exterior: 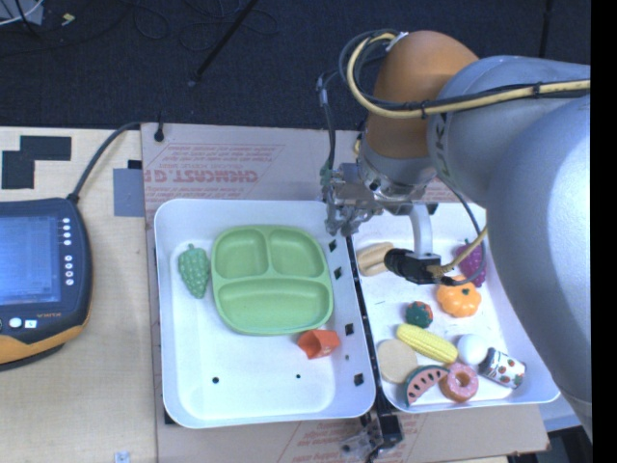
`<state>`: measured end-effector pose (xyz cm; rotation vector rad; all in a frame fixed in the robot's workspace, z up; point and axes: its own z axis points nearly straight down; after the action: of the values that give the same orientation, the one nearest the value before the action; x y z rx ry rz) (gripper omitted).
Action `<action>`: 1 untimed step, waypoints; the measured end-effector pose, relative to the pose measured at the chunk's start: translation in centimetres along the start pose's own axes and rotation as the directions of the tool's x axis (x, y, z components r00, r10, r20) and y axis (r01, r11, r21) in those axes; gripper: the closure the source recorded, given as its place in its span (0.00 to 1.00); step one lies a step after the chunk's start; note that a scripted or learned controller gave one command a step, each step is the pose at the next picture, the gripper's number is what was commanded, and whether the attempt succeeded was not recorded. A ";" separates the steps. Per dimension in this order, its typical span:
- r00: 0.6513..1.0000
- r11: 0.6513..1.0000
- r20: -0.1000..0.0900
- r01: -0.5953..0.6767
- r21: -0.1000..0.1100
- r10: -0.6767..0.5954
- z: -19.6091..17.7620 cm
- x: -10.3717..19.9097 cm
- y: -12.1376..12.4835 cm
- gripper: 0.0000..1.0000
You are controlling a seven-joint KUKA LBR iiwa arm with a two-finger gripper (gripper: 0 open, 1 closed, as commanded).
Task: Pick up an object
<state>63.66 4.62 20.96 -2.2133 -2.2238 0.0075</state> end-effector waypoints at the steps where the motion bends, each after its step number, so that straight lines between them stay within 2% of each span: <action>1: 1.000 1.000 0.000 -0.003 0.000 0.003 -2.5 0.7 0.0 1.00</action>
<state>63.68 5.34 23.43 -2.2162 -2.2205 0.0072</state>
